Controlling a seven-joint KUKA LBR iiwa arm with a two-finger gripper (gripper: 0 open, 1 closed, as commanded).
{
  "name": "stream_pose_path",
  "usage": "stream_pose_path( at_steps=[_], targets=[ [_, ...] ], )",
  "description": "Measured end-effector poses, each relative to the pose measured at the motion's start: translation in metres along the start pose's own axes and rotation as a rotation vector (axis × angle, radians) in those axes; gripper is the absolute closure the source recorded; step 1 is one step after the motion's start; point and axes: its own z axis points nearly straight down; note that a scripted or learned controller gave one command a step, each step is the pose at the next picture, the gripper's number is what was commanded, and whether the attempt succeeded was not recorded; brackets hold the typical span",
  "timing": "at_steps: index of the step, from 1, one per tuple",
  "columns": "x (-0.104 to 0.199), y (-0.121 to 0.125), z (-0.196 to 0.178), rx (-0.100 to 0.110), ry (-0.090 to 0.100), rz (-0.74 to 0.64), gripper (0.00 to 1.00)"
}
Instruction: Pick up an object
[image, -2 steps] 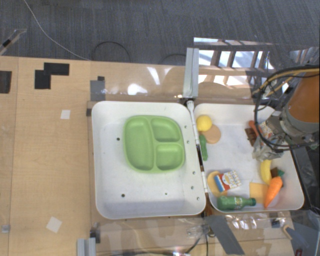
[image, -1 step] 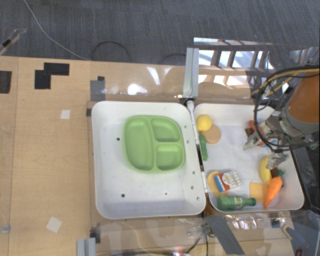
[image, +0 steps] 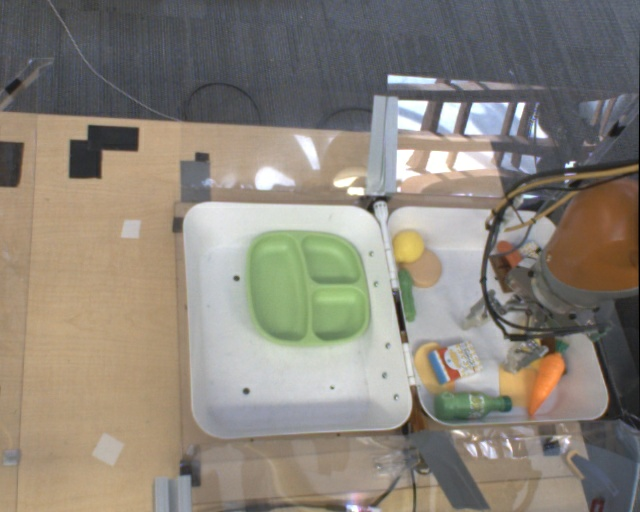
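Hovering low in the right bin (image: 590, 395), the gripper (image: 525, 335) seems in the approach step, grip state I cannot tell, and next it must descend onto the orange carrot (image: 546, 380) just beside it.

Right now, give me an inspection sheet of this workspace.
Surface: light wooden bench bearing two shallow white bins.
Job's things: right bin holds yellow ball, tan disc, green bottle, orange carrot, small printed packet.
Clutter: green three-compartment plate in left bin.
Grippers: gripper low over right bin; finger state unclear.
Cables: black cables looped beside wrist.
Surroundings: dark grey carpet beyond bench.
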Motion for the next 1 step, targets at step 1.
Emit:
stream_pose_path(
  at_steps=[1],
  targets=[
    [-0.0159, -0.0546, 0.0029, -0.004, -0.002, 0.063, 0.00]
  ],
)
